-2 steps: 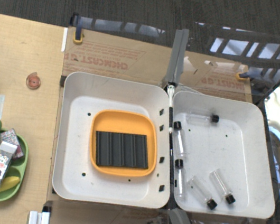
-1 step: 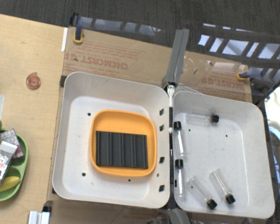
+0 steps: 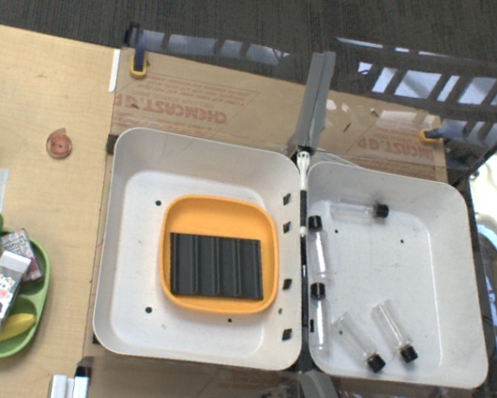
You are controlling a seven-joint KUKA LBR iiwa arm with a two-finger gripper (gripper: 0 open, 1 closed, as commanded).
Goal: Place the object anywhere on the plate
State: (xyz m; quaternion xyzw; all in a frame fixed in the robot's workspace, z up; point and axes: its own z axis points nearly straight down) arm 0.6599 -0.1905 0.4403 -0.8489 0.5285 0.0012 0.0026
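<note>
You see the dark ribbed object (image 3: 217,267) lying flat on the orange plate (image 3: 225,223) in the left bin (image 3: 127,239). Clear capped tubes (image 3: 395,331) are scattered in the right bin (image 3: 463,279). Gripper state: you can't tell from this view.

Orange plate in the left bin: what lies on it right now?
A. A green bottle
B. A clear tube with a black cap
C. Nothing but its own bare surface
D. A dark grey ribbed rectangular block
D: the dark grey ribbed block lies flat within the rim of the orange plate in the left bin, while the clear capped tubes lie in the right bin.
</note>
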